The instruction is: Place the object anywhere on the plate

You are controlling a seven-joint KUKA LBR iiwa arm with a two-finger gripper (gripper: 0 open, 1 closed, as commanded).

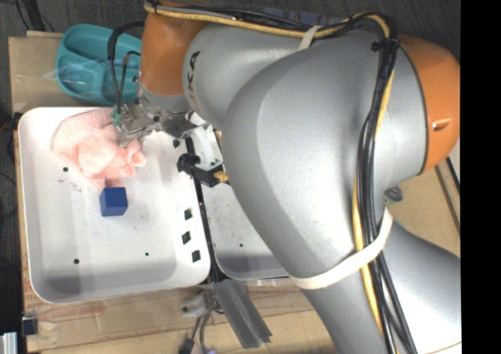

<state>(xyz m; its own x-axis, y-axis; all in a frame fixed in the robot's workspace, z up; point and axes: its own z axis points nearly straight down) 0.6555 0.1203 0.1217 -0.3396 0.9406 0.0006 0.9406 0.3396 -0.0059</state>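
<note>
Dark carpet surrounds the wooden worktop [31, 70], which carries two white bins side by side. Inside the left bin [47, 266] a small blue cube [113, 200] sits upright on the bin floor, a little left of centre. Just beyond it, near but apart, lies a pale pink plate [90, 141] with a crumpled, uneven look. The hand [129, 121] hangs over the plate's right edge; whether it is open or closed cannot be told. A teal tub [86, 63] rests on the worktop behind the bin. The grey arm [313, 149] covers most of the right bin [243, 266].
</note>
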